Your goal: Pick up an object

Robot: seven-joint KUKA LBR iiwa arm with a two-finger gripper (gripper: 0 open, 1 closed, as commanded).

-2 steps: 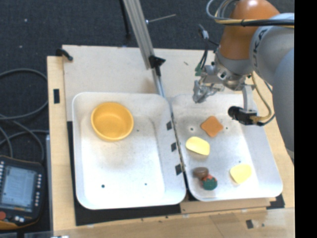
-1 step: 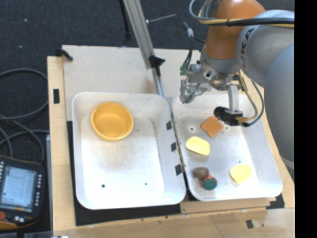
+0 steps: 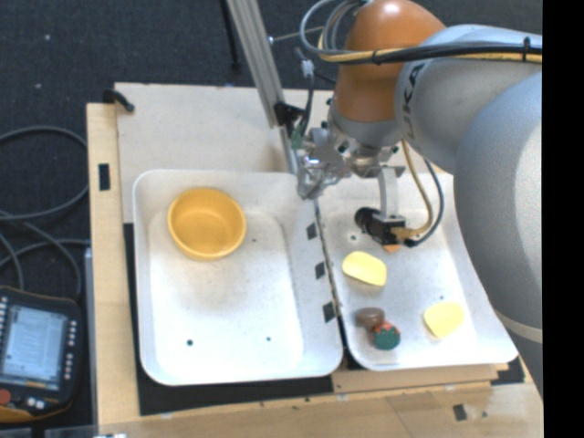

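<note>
Bench bears two white bins. The gripper hangs over their shared rim at twelve o'clock; open or closed, cannot tell.

A pale wooden tabletop stands on dark carpeted floor. On it, two shallow white plastic bins sit side by side and touching: the left bin and the right bin. Small black tabs run along the seam between them. A ribbed aluminium rail slants up from the far edge of the bins. A small black clip sits at the tabletop's far left corner. A grey handheld control pendant with a lit screen lies on the floor, near left.
</note>
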